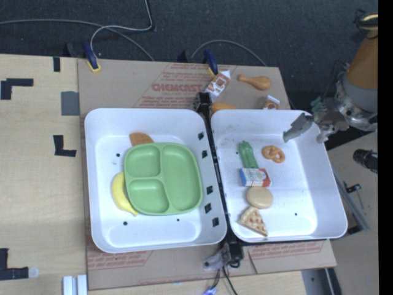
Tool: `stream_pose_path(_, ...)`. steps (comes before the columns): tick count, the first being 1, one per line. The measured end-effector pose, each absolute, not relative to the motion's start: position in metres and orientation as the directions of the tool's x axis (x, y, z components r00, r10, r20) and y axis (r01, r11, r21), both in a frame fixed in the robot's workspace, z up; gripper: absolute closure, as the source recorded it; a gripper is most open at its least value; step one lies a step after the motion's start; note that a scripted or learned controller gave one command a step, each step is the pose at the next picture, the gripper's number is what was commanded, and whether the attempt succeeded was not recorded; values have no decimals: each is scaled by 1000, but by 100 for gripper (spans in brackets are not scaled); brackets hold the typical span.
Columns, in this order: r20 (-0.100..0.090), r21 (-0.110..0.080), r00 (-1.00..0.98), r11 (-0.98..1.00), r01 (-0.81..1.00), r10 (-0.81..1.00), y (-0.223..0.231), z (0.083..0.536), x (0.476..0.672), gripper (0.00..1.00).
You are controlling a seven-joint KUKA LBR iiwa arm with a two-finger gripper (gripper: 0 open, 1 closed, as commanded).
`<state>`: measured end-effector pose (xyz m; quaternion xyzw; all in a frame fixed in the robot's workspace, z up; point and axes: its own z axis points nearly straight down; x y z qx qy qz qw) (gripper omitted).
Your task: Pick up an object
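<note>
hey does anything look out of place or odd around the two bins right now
Yes. A toy drumstick and a few other small items lie on the cardboard behind the bins, outside both. In the left bin, the green plate lies on top of a banana.

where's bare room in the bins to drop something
Right bin: bare floor right of the column of pretzel, carton, round bun and pizza slice. Left bin: a bare strip below the green divided plate. Crowded: around that column, and beside the banana.
</note>
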<state>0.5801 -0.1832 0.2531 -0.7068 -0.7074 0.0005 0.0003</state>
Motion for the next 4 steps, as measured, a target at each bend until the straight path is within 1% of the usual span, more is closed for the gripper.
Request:
stream_pose_path(1, 1, -3, -2, 2, 1000, 1000, -129, 169, 544, 0)
stream_pose_path(2, 0, 5, -3, 3, 1000, 1000, -95, 86, 630, 0)
stream_pose_path(3, -1, 4, -4, 4, 1000, 1000, -96, 96, 630, 100)
stream_pose_path(4, 0, -2, -2, 2, 1000, 1000, -30, 184, 641, 100)
